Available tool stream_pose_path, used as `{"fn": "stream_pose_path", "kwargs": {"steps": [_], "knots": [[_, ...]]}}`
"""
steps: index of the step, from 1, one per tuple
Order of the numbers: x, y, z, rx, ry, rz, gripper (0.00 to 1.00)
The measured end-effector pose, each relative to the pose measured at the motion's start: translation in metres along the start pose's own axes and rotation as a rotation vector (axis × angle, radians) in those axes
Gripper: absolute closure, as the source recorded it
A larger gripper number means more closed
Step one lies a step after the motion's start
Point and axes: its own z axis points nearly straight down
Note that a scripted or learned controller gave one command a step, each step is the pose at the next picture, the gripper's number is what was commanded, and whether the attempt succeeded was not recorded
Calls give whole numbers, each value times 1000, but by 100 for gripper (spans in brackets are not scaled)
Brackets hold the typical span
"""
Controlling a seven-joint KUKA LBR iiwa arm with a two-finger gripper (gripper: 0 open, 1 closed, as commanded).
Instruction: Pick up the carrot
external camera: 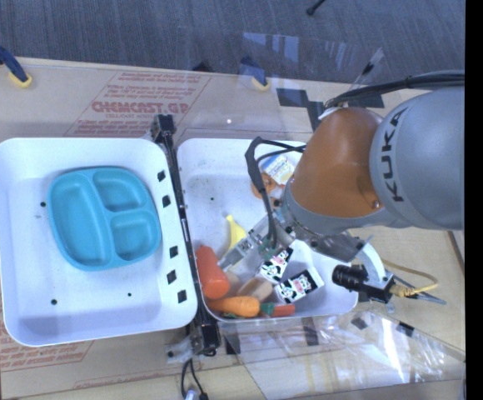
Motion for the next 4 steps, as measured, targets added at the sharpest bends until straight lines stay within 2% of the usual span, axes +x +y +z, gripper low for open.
{"fn": "stream_pose_path", "kwargs": {"steps": [1, 2, 3, 4], "knots": [[6, 45, 3, 5, 3, -30, 0], [-79, 56, -9, 4, -2, 20, 0], [-115, 31, 104, 7, 4, 158, 0], [-147, 24, 76, 7, 1, 385, 0]]}}
